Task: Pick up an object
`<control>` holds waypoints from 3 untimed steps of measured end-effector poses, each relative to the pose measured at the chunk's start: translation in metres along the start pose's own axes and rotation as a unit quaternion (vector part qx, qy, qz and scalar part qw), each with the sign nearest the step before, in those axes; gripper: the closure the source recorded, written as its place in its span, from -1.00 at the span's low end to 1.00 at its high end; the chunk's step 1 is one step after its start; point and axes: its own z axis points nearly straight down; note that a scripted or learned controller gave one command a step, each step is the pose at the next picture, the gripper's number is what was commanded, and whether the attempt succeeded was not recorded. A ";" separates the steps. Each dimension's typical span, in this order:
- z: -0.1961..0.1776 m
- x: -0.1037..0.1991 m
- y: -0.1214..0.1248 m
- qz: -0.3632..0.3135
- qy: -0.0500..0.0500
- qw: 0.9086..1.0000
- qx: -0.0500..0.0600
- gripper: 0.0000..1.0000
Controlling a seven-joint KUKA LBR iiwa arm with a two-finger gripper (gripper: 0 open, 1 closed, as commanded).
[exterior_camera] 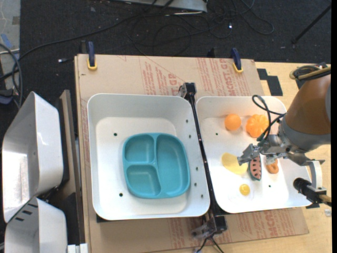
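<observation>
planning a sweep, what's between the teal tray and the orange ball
In the camera view, the two bins' adjoining walls lie between teal tray and orange ball.

Robotics lab, clamped cardboard bench (158, 73), floor cables (158, 30)

Two bins sat side by side on the worktop (158, 73). The left bin (100, 141) held a divided tray (156, 165) near its middle. In the right bin (274, 199), a ball (233, 122) lay toward the back with a crumpled piece (256, 125) just to its right. Nearer the front lay a flat slice (232, 163), a wedge (255, 168) beside it on the right, and a small ball (244, 189) in front of both. The tool (251, 154) hung above the wedge.
</observation>
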 end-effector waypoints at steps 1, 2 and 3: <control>0.054 0.001 -0.001 0.000 0.000 1.000 -0.001 -1.00; 0.041 0.001 0.001 0.001 -0.001 1.000 -0.003 1.00; -0.004 0.008 0.002 -0.002 -0.001 1.000 -0.005 1.00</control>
